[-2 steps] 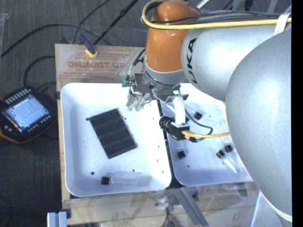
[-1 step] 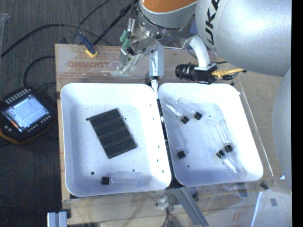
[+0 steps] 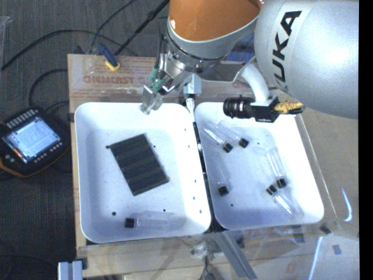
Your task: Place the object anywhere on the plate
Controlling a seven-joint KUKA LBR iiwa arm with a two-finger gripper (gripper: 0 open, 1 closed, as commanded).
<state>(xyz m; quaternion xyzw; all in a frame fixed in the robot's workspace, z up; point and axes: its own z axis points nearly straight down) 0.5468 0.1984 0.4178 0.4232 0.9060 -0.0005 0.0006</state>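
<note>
A grey and orange arm's gripper [image 3: 150,105] hangs over the back rim of the left bin [image 3: 93,214]; whether it is open or closed cannot be told. A dark ridged plate [image 3: 139,164] lies in this bin, a clear tube [image 3: 148,220] near its front wall.

Claw [image 3: 150,105] above plate [image 3: 139,164] — perhaps empty.
</note>
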